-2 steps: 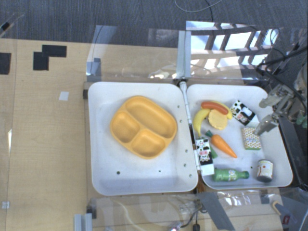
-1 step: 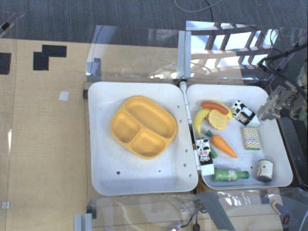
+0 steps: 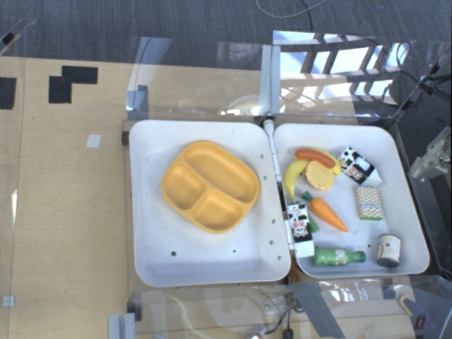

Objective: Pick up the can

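The can is small and pale with a dark top and a reddish mark. It stands in the near right corner of the right bin, just right of a green bottle that lies on its side. My gripper shows as a grey shape at the view's right edge, outside the bin's right wall. It is well beyond the can and apart from it, with nothing seen in it.
The right bin also holds a banana, a sausage, a carrot, a patterned box and two cow-print cartons. A yellow divided plate lies in the left bin.
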### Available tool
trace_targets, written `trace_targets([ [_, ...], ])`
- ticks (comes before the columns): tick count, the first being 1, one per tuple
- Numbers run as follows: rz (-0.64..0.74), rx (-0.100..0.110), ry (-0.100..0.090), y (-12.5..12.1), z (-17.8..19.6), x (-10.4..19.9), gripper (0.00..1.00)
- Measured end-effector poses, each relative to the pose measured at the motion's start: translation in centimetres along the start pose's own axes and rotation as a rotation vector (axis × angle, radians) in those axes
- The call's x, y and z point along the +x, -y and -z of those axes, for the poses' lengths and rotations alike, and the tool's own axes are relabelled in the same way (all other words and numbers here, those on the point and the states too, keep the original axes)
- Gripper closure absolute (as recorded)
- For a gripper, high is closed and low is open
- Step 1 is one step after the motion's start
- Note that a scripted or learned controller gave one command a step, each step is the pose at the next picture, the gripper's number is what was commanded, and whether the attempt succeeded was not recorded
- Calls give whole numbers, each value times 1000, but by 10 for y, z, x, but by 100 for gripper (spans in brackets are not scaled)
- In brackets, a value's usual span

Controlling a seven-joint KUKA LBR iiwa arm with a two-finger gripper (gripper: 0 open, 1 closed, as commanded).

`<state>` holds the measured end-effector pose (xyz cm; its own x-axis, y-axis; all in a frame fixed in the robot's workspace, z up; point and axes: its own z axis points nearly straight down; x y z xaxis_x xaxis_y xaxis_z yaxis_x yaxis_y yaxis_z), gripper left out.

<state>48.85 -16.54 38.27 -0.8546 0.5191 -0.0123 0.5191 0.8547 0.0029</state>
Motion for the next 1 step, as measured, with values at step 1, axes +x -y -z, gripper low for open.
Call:
trace_targets([
  [1,0,0,0,0,0,0,0],
])
